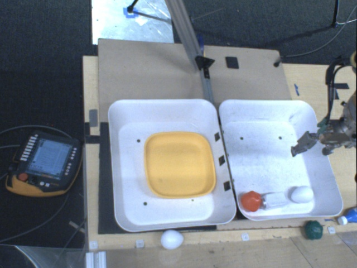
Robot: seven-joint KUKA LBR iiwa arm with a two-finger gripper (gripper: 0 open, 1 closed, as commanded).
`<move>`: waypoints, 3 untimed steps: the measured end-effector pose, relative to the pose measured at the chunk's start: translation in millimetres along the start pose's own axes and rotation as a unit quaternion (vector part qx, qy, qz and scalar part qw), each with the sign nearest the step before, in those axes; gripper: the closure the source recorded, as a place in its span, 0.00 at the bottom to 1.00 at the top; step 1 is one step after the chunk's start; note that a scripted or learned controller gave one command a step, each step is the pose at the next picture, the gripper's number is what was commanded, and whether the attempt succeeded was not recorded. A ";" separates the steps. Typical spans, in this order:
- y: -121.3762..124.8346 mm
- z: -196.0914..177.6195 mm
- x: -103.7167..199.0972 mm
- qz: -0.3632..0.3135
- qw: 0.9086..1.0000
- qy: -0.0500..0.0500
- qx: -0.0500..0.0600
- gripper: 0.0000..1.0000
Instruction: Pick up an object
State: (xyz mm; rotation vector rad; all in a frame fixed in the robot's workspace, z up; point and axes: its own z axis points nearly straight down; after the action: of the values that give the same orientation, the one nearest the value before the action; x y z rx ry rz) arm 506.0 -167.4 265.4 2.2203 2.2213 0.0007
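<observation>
With your hand [304, 144] hanging above the right bin [268, 127], fingers spread and holding nothing, bring it down squarely over the white egg [302, 194] by the bin's near wall before closing.

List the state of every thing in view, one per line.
Yellow plate: flat in the left bin, right side up.
Red ball: resting at the right bin's near edge.
White egg: resting in the right bin, near corner.
Second white egg: on the bench, outside the bins.
Green ball: on the bench, outside the bins.
Pincer: over the right bin, holding nothing.
</observation>
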 end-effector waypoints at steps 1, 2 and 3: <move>1.1 61.5 -1.8 0.000 1.000 0.001 0.002 0.00; 1.6 104.0 2.8 0.000 1.000 0.000 0.002 0.00; 4.8 158.4 -2.0 0.000 1.000 0.001 0.002 0.00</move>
State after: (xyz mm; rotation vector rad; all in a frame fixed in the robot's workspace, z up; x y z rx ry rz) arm 510.9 -169.5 107.0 2.2239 2.2232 -0.0030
